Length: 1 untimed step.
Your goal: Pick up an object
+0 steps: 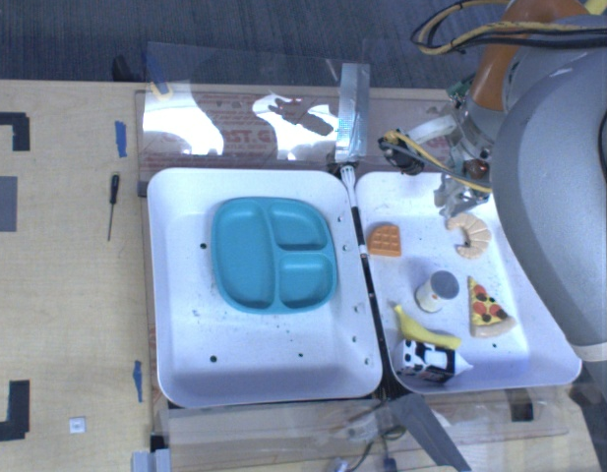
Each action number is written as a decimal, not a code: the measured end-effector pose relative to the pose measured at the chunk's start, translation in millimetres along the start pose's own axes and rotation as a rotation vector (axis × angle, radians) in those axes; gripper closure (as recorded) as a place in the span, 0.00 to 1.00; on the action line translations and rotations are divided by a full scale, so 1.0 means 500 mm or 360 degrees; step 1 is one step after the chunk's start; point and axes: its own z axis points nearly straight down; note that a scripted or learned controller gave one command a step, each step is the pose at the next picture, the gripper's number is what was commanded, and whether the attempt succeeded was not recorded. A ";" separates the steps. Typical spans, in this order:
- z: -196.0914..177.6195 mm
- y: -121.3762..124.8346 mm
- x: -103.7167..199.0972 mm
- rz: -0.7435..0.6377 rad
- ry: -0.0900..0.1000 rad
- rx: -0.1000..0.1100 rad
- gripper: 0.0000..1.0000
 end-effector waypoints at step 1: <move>0.015 0.034 0.010 -0.0013 -0.0002 -0.0003 1.00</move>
